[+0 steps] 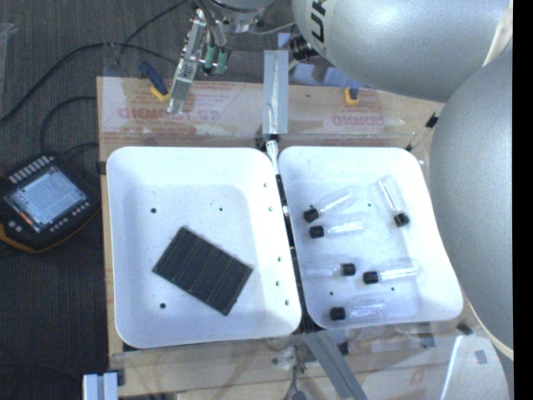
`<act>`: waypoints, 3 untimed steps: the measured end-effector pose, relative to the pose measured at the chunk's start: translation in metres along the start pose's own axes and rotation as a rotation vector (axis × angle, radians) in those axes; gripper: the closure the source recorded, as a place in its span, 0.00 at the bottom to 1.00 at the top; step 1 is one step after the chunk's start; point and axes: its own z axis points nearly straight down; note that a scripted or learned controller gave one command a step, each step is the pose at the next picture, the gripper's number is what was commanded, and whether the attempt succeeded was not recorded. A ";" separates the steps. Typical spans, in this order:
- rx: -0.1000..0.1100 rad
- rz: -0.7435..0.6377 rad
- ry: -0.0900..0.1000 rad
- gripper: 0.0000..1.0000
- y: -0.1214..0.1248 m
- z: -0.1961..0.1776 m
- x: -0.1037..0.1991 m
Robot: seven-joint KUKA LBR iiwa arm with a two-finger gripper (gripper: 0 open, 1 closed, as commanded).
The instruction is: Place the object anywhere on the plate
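While my gripper (185,77) hangs above desk, finger state indiscernible: clear vials (335,204), black-capped, lie in right bin (433,223); dark plate (201,271) in left. Light, slippery, likely fragile; grasp mid-barrel.

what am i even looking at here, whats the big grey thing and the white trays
One camera looks down at a slant on a workbench. The big grey shape is a robot arm reaching in from the right. Its pincer, the part that grabs, hangs above the bench's far edge, beyond the trays, with nothing between its fingers. Two shallow white bins sit side by side. The left bin holds a dark rectangular plate. The right bin holds several clear vials with black caps. The handheld controller lies on the floor at left.
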 end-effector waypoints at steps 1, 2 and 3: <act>0.002 0.002 -0.004 1.00 0.000 -0.009 -0.001; -0.004 -0.434 -0.002 1.00 0.002 -0.035 -0.002; -0.006 -0.434 -0.006 1.00 0.002 -0.045 -0.003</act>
